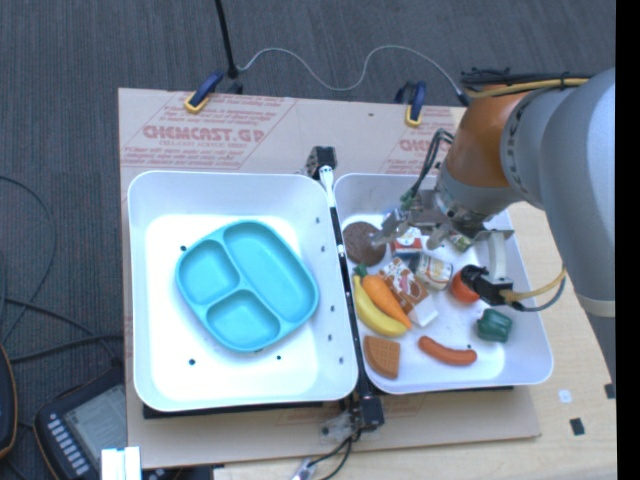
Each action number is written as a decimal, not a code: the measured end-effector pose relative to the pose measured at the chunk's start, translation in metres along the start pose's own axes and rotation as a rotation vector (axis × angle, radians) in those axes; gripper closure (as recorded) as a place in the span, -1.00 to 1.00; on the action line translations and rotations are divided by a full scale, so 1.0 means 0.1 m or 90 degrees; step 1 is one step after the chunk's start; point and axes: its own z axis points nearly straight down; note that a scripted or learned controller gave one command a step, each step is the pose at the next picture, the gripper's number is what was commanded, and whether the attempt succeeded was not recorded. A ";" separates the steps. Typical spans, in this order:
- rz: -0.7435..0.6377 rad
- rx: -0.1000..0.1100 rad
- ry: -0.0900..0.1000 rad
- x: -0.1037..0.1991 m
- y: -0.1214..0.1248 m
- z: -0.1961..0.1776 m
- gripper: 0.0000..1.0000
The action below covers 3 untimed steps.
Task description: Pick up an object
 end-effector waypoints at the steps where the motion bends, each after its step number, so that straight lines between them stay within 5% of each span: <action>1: 0.000 0.000 0.000 0.00 0.00 -0.10 1.00; 2: 0.000 0.000 0.000 0.00 0.00 -0.10 -1.00; 3: -0.001 0.005 0.003 0.01 -0.36 0.22 -1.00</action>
